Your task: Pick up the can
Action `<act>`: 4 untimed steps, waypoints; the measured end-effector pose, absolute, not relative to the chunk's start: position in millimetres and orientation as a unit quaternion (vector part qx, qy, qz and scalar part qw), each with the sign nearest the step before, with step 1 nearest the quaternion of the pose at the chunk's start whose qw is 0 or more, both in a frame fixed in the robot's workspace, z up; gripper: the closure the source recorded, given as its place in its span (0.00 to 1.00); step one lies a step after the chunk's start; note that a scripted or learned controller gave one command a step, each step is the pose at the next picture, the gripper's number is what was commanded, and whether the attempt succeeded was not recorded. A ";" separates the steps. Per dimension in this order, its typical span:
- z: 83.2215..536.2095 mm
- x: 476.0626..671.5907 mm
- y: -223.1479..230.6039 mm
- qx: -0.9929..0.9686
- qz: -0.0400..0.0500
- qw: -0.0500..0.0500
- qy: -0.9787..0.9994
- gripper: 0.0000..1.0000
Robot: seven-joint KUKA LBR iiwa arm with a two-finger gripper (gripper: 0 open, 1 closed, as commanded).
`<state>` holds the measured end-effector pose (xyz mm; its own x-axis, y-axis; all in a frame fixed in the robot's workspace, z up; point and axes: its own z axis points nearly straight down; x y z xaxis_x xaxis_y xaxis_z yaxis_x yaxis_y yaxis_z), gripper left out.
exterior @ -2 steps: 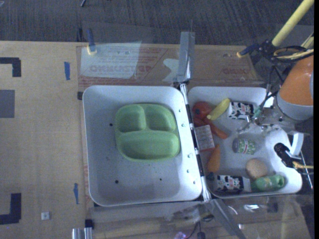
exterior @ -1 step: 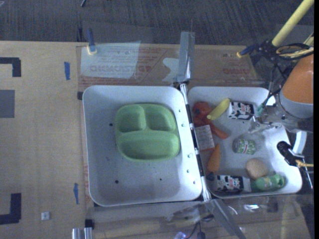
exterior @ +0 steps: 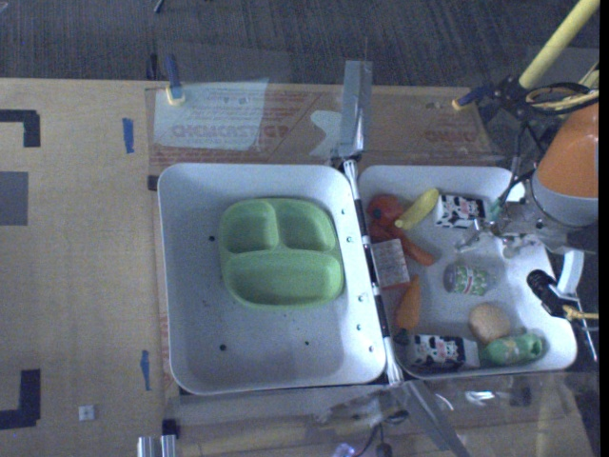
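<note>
The can (exterior: 468, 279) lies on its side near the middle of the right bin (exterior: 561, 346); it has a green label and silvery ends. My gripper (exterior: 499, 235) hangs over the back half of that bin, a little behind and to the right of the can, beside a cow-patterned carton (exterior: 460, 210). The grey wrist with its orange band (exterior: 571, 160) comes in from the right. Nothing shows in the gripper's grasp, and the can is apart from it.
Around the can lie a banana (exterior: 417, 208), a red item (exterior: 384, 215), a white packet (exterior: 390, 262), an orange carrot (exterior: 409, 303), a tan bun (exterior: 489, 320), a green bottle (exterior: 514, 349) and a second cow carton (exterior: 438, 350). The left bin (exterior: 190, 350) holds a green divided plate (exterior: 281, 252).
</note>
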<state>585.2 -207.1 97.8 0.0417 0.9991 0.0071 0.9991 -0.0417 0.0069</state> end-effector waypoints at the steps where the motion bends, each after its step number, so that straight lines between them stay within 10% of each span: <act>1: 108.5 586.2 -207.6 0.722 0.005 0.002 0.692 1.00; 2: 108.4 586.1 -207.6 0.722 0.005 0.002 0.692 0.00; 4: 87.2 530.1 -122.2 0.672 0.002 0.001 0.740 0.00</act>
<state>530.1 -122.2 87.2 -0.0960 0.9954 0.0001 0.9954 0.0960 0.0044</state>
